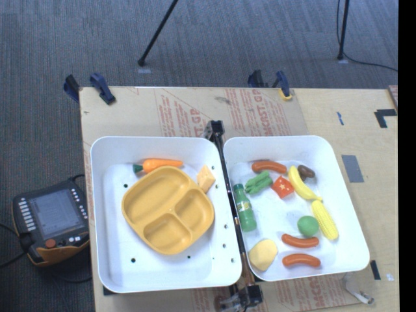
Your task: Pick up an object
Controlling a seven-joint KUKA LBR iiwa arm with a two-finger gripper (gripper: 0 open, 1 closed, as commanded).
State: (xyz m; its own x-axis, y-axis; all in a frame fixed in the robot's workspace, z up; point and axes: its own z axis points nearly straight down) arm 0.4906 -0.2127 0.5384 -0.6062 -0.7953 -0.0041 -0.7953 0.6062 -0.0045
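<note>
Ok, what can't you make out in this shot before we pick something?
- Carrot: its lower edge is hidden behind the yellow tray.
- Brown item: too small to identify, partly behind the banana.
- Bottle label: too small to read.

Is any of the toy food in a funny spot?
Mostly no. The carrot and a pale wedge lie beside the yellow plate, not in its compartments. The green bottle lies on its side against the right bin's wall.
</note>
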